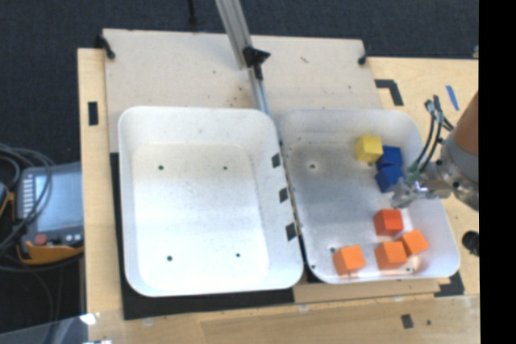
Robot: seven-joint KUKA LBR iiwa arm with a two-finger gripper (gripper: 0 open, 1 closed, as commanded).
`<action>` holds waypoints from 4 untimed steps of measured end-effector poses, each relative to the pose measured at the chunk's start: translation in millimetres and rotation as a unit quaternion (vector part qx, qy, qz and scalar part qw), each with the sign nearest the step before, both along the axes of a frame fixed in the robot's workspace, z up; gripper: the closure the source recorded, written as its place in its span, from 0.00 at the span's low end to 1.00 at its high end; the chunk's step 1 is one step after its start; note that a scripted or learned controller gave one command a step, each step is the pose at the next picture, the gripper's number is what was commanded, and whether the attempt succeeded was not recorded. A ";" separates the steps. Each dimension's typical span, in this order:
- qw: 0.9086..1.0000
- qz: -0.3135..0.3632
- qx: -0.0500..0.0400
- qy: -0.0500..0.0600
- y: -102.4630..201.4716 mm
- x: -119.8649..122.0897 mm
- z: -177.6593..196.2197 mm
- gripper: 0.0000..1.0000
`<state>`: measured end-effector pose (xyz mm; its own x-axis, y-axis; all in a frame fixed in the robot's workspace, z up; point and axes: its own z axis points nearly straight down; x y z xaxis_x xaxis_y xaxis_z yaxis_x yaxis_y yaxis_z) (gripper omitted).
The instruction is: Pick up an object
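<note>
Contents before me: two white bins [201, 121]; four orange blocks [349, 259]; one yellow block [369, 147]; blue blocks [389, 167], seemingly two, though they overlap.

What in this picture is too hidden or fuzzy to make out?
- Gripper: small and blurred in the camera view; whether it is open or shut cannot be told.
- Arm: cut off by the right edge.
- Blue blocks: how many cannot be told; they merge, and the gripper overlaps them.
- Pale object by the orange blocks: partly covered by a block.
</note>
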<state>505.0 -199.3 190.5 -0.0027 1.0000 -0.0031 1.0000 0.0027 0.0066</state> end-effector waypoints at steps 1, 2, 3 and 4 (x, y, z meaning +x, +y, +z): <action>1.000 0.001 0.001 0.001 -1.2 1.6 29.5 1.00; 1.000 0.003 0.002 0.002 49.2 24.9 33.4 1.00; 1.000 0.003 0.002 0.002 103.1 35.4 45.9 1.00; 1.000 0.002 0.002 0.004 157.9 46.3 36.2 1.00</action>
